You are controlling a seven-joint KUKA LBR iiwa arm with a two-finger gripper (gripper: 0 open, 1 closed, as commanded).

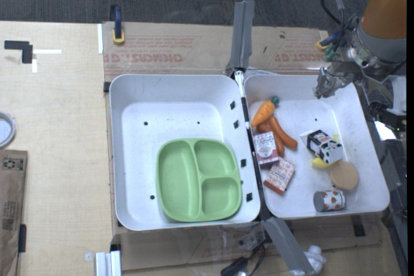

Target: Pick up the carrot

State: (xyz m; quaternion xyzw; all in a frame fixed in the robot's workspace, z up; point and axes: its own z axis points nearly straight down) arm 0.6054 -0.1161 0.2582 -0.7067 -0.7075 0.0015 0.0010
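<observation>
An orange carrot (262, 113) with a green tip lies in the right bin (362, 139) near its upper left corner, against the divider. A second, darker orange carrot-like piece (283, 132) lies just below it, slanting down to the right. My gripper (325, 86) hangs over the bin's upper right part, well to the right of the carrot and apart from it. Nothing shows between its fingers.
The left bin (129, 139) holds a green divided plate (199, 179). In the right bin lie two small red-and-white packets (266, 146), a black-and-white cube toy (327, 147), a tan disc (344, 175) and a small can (329, 200).
</observation>
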